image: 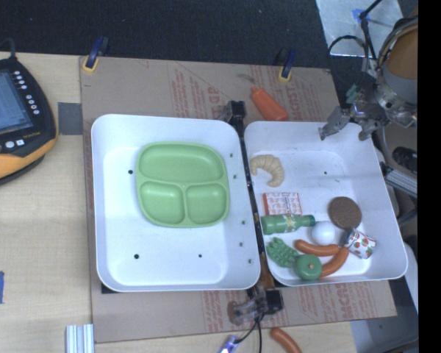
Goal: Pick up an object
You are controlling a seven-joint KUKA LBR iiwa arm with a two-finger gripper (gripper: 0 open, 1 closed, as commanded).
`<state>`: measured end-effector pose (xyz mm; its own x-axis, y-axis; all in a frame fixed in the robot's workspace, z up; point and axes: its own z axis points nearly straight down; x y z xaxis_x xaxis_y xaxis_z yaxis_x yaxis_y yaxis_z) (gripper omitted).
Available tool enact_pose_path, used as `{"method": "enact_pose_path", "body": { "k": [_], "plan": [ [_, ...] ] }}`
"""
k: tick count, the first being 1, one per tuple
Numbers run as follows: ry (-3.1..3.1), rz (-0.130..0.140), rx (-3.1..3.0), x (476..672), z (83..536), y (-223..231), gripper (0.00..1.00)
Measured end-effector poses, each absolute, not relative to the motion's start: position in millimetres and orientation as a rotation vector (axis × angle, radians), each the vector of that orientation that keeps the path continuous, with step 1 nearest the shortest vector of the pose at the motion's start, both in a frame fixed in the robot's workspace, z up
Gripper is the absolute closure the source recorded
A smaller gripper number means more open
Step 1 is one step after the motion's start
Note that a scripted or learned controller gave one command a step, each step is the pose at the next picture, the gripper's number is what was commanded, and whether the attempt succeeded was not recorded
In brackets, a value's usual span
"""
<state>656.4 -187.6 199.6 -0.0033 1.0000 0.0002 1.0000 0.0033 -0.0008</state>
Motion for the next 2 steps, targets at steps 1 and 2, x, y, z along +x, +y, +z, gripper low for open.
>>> {"method": "enact_pose_path", "body": {
  "k": [1,2],
  "plan": [
    [-2.225,0.000,-2.219,656.5,204,-212,0.00],
    [-2.225,0.006,-2.213,550.8,117,-209,0.00]
  ]
}}
